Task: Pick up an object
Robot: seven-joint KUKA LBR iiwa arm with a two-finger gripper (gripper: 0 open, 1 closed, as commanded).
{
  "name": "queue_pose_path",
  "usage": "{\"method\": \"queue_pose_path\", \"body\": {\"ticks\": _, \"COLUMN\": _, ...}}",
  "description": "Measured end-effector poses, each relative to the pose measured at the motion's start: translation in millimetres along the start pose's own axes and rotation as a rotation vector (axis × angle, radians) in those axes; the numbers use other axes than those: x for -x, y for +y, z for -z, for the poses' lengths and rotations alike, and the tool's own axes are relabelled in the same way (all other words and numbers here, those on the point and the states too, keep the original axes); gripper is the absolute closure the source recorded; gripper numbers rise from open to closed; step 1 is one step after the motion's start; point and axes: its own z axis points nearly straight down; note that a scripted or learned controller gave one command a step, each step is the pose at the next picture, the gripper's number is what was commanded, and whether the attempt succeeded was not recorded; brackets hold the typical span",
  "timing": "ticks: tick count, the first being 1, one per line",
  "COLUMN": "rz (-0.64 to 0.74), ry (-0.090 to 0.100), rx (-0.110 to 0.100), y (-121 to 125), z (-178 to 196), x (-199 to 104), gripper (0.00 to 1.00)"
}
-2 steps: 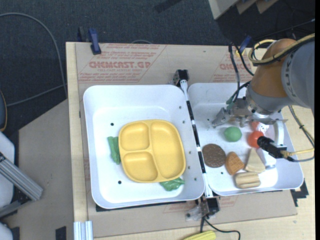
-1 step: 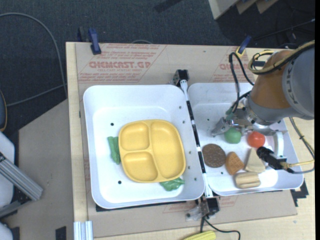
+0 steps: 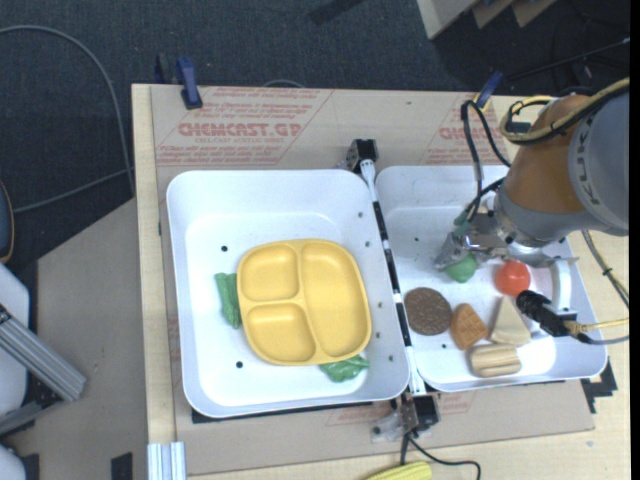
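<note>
Your tool (image 3: 458,255) sits low in the right bin (image 3: 420,193), touching the green piece (image 3: 462,268) just below it; whether it's clamped, you cannot tell.

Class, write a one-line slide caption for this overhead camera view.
KUKA arm's gripper reaches down over a green item in the right bin; a yellow divided plate fills the left bin.

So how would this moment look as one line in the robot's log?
arm: over right bin | gripper: at green piece, grasp unclear | yellow tray: left bin
</note>
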Motion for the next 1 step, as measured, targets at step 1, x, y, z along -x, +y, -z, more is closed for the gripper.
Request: {"method": "queue_pose_path", "body": {"ticks": 1, "rz": 0.002, "ry": 0.000, "rx": 0.001, "y": 11.3, "z": 90.5, "x": -77.1, "gripper": 1.00}}
